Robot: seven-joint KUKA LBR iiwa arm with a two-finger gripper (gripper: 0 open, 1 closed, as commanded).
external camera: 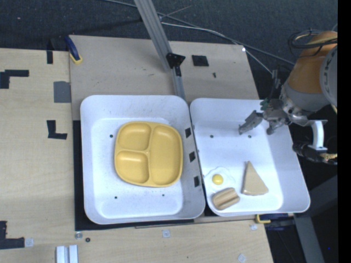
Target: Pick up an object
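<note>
Bins (98,106) – two, plate (148,153) – one, food pieces (254,181) – three

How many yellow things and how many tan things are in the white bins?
Yellow: 2, the divided plate in the left bin and the fried egg with its yellow yolk in the right bin.
Tan: 2, the wedge and the bread roll, both in the right bin.
Total: 4
</note>
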